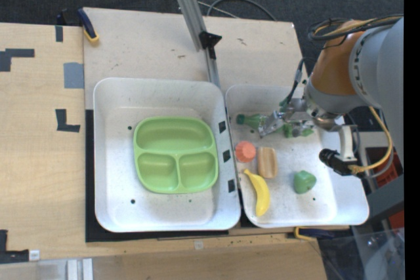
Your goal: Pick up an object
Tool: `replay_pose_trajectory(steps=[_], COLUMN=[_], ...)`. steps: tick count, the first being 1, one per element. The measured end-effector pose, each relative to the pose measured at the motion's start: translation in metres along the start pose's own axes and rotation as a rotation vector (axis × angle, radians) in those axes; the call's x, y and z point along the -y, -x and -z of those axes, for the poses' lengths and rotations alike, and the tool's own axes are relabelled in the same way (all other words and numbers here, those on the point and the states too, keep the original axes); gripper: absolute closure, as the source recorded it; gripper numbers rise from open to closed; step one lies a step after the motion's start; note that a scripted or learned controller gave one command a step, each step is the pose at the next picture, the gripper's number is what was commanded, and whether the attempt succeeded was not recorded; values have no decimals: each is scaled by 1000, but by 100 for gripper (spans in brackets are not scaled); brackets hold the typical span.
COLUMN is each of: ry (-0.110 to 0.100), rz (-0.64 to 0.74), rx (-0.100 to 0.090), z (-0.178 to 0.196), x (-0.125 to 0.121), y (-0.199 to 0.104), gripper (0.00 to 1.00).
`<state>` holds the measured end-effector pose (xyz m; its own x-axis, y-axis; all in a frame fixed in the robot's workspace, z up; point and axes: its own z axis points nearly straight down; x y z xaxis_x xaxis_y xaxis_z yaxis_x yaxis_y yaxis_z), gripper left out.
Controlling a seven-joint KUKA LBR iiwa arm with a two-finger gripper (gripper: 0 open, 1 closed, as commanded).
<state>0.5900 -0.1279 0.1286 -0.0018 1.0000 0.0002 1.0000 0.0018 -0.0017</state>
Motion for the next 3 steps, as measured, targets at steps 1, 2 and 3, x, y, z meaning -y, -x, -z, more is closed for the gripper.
replay_pose_trajectory(steps=[1,2,3], ry=[0,3,4], rz=[0,1,0], rx=[2,0,0], z=[-42,-29,15], x=[0,-1,1], y=[0,-1,-7], gripper=[0,100,100])
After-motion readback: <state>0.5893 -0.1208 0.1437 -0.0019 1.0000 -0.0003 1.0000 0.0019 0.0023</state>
